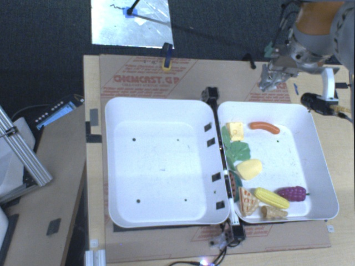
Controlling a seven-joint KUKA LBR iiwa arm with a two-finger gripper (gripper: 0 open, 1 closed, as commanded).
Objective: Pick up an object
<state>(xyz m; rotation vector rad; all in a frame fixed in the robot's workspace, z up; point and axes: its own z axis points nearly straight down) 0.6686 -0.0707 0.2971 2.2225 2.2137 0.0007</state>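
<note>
Presently, an inventory of the bench as seen from above.

My arm (324,15): grey, with an orange band at the top right, reaching in from the right. My gripper (272,82) hangs past the far rim of the right bin, over the brown board, apart from every item. Whether it is open or closed I cannot tell at this size; nothing visible is carried in it.

Left bin (161,110): white and shallow, its floor showing a few small dark dots.

Right bin (316,148): white, touching the left bin along a seam set with black clips. Contents, all candidates for picking:
- orange sausage (264,127), lying flat near the far wall;
- yellow cheese block (236,131), far left corner;
- green leaf piece (235,149), just beside and nearer than the cheese block, against the seam;
- pale yellow lemon-like piece (249,168), touching the leaf's near edge;
- waffle-patterned wedge (248,201), near left corner;
- corn cob (271,198), lying slantwise beside the wedge;
- tan lump (274,212), against the near wall, identity unclear;
- purple grape bunch (292,193), just right of the corn cob.

Surroundings: brown cardboard board (144,76) with red lettering beneath both bins; a shiny sheet (130,15) on the dark floor beyond; a yellow and blue clamp (166,57) on the board's far edge.
</note>
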